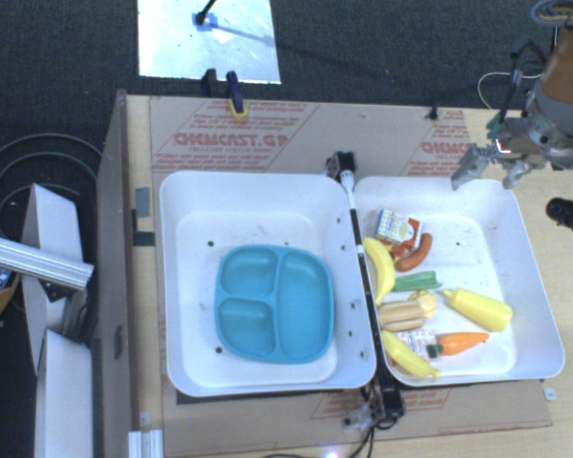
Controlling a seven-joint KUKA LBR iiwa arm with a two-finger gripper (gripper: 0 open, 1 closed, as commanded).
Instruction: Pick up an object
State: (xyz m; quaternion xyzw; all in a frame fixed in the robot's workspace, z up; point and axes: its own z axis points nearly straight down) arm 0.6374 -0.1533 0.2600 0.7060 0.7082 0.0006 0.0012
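Toy food, a carrot [461, 343] and banana [381, 267] among it, fills the right bin [535, 284], while my gripper [489, 167] hangs open and empty above its far rim

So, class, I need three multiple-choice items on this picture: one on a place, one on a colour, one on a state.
1. Where is the divided plate? A left bin B right bin C bare bench
2. What colour is the carrot? A green B orange C blue
3. The gripper is: A open, holding nothing B shut on the banana C resting on the plate

Answers: 1 A, it lies in the left bin. 2 B, orange with a green top. 3 A, its fingers are spread above the right bin's far corner.
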